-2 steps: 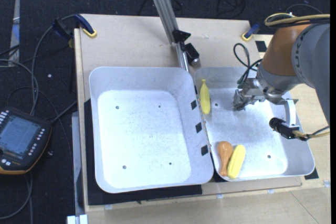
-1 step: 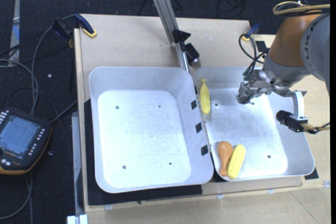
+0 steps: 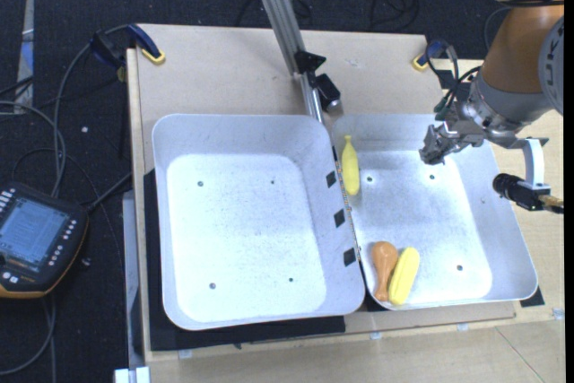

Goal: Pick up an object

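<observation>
Tool (image 3: 437,148), finger state indiscernible, poised upper right over the right white bin (image 3: 448,220); nearest pick, small yellow oblong plastic piece (image 3: 350,169) at bin's left wall: approach from above, clear of the wall.

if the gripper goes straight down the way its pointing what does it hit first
Most likely the bare floor of the right shallow white bin. The gripper hangs over its far part, well clear of the yellow banana-shaped toy by the divider, though height is hard to judge.
</observation>
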Motion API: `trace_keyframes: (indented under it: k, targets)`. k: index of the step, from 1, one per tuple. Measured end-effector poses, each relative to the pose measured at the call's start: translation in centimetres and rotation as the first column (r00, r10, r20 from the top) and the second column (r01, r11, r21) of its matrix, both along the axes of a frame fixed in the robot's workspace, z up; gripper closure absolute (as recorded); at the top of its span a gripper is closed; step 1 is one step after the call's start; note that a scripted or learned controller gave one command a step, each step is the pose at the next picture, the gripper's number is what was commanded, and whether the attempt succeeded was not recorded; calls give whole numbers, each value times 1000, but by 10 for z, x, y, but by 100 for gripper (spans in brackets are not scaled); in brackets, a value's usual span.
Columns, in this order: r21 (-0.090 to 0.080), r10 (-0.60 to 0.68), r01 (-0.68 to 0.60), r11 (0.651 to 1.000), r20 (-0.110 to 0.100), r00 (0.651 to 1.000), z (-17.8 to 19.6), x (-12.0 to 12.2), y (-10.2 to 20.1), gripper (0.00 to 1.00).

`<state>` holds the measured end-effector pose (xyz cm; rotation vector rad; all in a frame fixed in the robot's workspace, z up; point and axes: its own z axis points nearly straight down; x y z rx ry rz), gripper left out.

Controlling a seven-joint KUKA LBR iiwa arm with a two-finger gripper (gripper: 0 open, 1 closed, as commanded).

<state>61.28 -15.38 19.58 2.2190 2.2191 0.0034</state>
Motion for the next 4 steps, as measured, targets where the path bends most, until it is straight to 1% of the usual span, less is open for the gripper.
trace_keyframes:
  k: [1, 2, 3, 4]
  targets:
    - [0, 0, 0, 1000, -1, 1000, 36, 1, 0, 100]
    - [2, 4, -4, 1000, -3, 1000, 47, -6, 53, 100]
    - [2, 4, -4, 1000, -5, 1000, 35, -15, 104, 100]
    - [2, 4, -4, 1000, -3, 1000, 46, -29, 155, 100]
